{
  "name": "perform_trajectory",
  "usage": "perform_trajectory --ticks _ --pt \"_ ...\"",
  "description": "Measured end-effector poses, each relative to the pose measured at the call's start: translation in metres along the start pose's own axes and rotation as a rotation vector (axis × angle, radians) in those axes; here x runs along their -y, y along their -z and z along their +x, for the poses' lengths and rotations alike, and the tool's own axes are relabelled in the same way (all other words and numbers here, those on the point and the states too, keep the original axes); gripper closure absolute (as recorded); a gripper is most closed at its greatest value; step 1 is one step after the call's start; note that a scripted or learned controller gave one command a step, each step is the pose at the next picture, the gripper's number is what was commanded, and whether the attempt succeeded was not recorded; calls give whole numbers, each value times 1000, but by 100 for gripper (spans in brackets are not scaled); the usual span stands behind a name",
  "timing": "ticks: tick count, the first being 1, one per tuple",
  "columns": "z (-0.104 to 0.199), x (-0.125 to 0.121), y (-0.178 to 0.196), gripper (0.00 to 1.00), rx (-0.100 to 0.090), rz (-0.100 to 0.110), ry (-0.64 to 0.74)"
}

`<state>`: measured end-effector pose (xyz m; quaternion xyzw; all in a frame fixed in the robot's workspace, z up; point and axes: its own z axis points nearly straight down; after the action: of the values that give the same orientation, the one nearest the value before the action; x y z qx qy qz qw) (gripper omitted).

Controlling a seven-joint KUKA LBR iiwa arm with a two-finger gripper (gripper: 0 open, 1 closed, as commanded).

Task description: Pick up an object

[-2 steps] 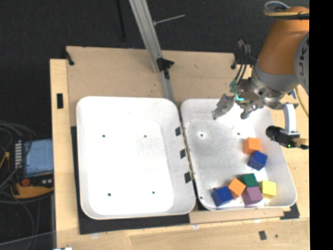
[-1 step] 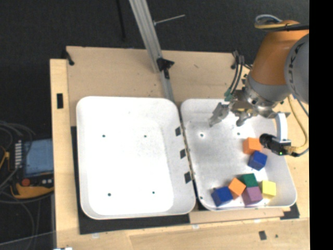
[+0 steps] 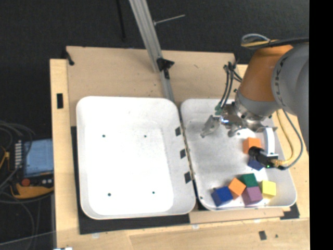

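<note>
Over the right bin (image 3: 208, 139), hanging above its far half: the tool (image 3: 218, 125), fingers spread apart and pointing toward the left, with nothing between them. Behind it, grey arm (image 3: 291, 82) with orange band (image 3: 263, 74), reaching in from the right.

Along the near edge of the same bin, gathered in a small cluster: blue cube (image 3: 221, 195) at the left, orange cube (image 3: 237, 186) touching it, green cube (image 3: 250, 179) a little farther, purple cube (image 3: 252, 195) at the near side, yellow cube (image 3: 268, 188) at the right end. All small, plain, solid-coloured blocks with flat faces, lying close together, several touching. Well apart from the tool, nearer to the viewer.

Near the right wall of this bin, just beside the wrist: another orange block (image 3: 252, 144), and under it a dark blue block (image 3: 255, 163), partly hidden by a black part with a small green light.

To the left, side by side with the first: left bin (image 3: 127, 155), white, shallow, with a few dark specks on its floor.

Under both bins: the surface (image 3: 114, 72), light brown board. Far from the bins, crossing the board at a slant: a grey metal rail (image 3: 148, 30).
</note>
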<state>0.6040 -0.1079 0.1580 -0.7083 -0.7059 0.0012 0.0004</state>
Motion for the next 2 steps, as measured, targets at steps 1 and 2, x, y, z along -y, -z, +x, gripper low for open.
perform_trajectory --ticks 1,2 --pt "-10 6 -49 0 1 2 1" --pt "-9 4 -35 100 -2 -6 -6"
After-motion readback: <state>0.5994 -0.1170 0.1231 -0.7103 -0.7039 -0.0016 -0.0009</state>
